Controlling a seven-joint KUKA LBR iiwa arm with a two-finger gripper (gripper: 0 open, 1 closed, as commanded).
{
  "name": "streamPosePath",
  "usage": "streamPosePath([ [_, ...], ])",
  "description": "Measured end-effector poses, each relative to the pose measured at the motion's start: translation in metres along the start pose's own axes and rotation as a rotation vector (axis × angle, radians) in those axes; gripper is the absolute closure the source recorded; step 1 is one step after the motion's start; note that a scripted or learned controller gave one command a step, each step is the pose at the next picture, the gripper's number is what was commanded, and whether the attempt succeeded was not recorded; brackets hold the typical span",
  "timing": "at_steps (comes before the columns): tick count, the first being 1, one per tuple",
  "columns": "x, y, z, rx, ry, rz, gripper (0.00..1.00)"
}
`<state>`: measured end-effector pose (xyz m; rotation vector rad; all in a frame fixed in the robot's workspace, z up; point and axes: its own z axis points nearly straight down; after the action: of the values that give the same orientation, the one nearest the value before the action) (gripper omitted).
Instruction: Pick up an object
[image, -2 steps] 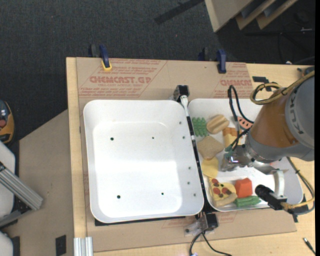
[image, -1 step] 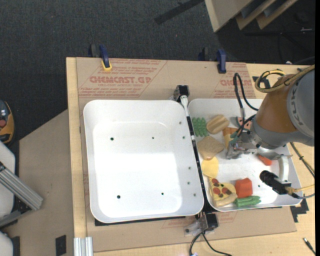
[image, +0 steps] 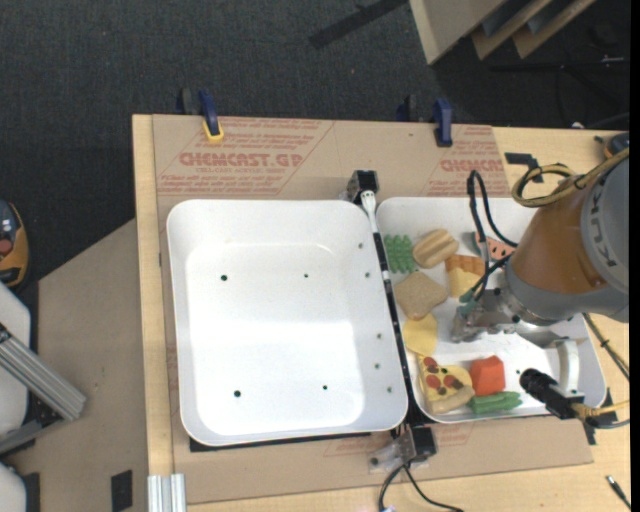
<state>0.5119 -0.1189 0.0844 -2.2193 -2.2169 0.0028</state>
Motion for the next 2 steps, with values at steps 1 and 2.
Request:
streamPosePath([
  [1, -0.001, 0.002, -0.01, -0.005, -0.003, 0.0, 1.0],
  [2, 0.054, 0.067, -0.107, -0.02, -0.002, -0.01, 1.0],
])
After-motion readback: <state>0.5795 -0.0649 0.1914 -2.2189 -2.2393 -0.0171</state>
